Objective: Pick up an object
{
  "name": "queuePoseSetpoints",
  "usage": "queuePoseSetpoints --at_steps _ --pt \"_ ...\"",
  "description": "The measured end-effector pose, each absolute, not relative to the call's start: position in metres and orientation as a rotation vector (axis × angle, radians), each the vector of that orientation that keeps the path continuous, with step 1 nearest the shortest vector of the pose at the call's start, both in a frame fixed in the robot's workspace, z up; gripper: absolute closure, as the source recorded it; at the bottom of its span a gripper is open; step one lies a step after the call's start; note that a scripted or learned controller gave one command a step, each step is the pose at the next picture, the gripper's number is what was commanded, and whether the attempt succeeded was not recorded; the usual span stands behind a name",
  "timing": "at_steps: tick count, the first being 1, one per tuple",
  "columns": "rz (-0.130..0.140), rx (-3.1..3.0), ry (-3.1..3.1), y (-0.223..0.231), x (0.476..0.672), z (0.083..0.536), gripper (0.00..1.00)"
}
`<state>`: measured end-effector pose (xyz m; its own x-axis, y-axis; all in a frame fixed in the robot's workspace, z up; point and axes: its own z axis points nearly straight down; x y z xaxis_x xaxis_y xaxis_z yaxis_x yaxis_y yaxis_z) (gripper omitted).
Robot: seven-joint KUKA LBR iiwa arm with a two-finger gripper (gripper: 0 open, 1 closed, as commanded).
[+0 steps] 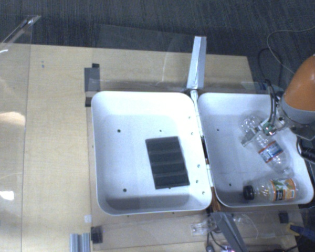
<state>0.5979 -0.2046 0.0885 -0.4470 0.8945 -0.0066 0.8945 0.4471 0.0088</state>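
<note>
Reaching into the right bin [220,156], claw [266,127] over a clear bottle [265,146] — grip state unclear, dark ridged block [167,162] mid left bin [107,140].

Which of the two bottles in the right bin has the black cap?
The bottle with the yellow label, lying along the bin's near edge. The other, the clear bottle with the blue label, sits by the gripper.
</note>
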Motion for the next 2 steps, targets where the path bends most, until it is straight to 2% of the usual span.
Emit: queuePoseSetpoints --at_steps 1,2 --pt "0.014 1.643 2.657 -0.203 0.601 0.101 1.0" --pt "0.007 1.955 2.452 -0.15 0.662 0.184 1.0"
